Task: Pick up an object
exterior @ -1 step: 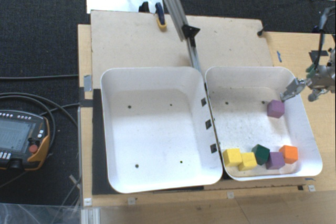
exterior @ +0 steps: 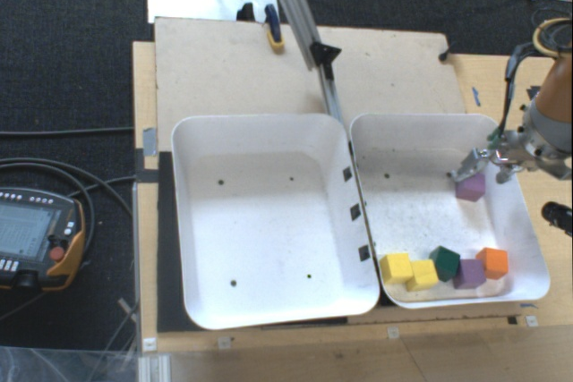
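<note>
Purple block (exterior: 471, 187) is sitting just below the gripper (exterior: 481, 165); whether it is being gripped, I cannot tell. Both are hanging over the right bin (exterior: 421, 131), near its far right side. Two yellow blocks (exterior: 408, 269), a green block (exterior: 445, 261), another purple cube (exterior: 468, 274) and an orange block (exterior: 493, 261) are lying along the near wall.

1. One fixed camera, mounted above the bench (exterior: 394, 58), looking down at a slant.
2. Both white bins fall in frame: left bin (exterior: 269, 224), right bin (exterior: 430, 165).
3. Moderate distance; dark floor visible beyond the bench's far and left edges.
4. The arm (exterior: 551, 116) enters from the right edge.
</note>
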You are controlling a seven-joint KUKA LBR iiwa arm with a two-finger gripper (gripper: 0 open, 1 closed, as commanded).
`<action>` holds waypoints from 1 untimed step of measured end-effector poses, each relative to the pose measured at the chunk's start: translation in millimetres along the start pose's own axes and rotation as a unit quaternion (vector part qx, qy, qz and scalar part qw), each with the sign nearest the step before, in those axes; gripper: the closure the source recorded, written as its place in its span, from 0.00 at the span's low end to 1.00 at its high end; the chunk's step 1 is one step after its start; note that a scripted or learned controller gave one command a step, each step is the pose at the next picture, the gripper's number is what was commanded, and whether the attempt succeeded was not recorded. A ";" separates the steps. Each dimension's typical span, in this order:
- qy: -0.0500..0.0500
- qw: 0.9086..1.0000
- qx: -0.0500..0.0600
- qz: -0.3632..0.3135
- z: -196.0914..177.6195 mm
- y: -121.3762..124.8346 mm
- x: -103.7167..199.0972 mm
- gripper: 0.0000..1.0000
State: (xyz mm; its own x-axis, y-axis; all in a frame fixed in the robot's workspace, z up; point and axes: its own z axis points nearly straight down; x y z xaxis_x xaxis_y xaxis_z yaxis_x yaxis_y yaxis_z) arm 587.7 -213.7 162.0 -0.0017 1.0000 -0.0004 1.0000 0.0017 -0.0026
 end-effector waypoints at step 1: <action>0.002 1.000 0.000 -0.004 32.3 -20.1 63.9 0.00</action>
